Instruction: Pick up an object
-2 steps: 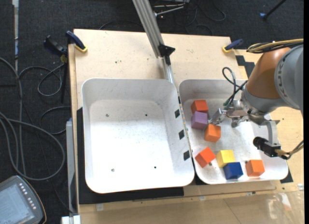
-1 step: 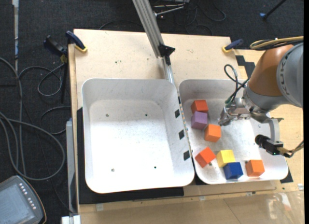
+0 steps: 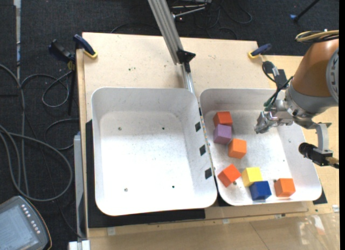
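The gripper (image 3: 262,125) hangs over the upper middle of the right bin (image 3: 302,164), at the end of the grey arm with its orange band (image 3: 318,68) reaching in from the right. Its tip is small and dark against the white floor, and whether it is spread or closed cannot be told from this slanted view; nothing is seen between them. It sits apart from every block, to the right of the upper group.

Nearest to it, to the left, stand three blocks in a loose column: an orange block (image 3: 223,118) at the top, a purple block (image 3: 222,134) touching just below it, and a second orange block (image 3: 237,148) just beside the purple one, lower and to the right. Further down the bin lies another cluster: a tilted orange block (image 3: 229,174) near the left wall, a yellow block (image 3: 250,175) beside it, a blue block (image 3: 260,190) touching the yellow one from below, and one more orange block (image 3: 284,187) near the bin's lower right corner.

The left bin (image 3: 108,146) lies alongside, the two rims meeting in the middle. Both bins rest on a pale bench (image 3: 135,60), with a slanted metal rail (image 3: 164,20) running down to the seam between them.
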Robot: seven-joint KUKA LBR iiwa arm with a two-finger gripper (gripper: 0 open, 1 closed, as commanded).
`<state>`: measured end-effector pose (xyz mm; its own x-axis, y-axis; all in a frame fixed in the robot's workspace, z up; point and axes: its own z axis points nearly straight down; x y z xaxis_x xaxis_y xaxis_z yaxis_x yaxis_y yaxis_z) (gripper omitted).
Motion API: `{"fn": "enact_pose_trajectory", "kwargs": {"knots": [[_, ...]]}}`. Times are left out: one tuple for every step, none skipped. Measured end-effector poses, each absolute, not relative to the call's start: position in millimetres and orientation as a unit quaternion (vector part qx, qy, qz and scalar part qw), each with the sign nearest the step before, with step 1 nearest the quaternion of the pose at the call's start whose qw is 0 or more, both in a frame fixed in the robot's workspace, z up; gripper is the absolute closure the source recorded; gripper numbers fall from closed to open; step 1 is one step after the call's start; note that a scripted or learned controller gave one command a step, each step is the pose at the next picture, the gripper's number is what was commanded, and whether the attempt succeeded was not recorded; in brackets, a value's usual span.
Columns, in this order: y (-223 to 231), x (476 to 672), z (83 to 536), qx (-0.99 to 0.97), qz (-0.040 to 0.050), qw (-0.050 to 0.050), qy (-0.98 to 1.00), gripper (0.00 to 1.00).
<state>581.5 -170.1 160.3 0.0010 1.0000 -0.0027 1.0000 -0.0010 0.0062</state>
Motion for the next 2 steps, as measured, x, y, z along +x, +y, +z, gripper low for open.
{"fn": "enact_pose_trajectory", "kwargs": {"knots": [[-178,590.2,216,0.706,0.0016,0.004,0.708,1.00],[-178,591.4,241,0.706,0.0010,0.002,0.708,1.00]]}}
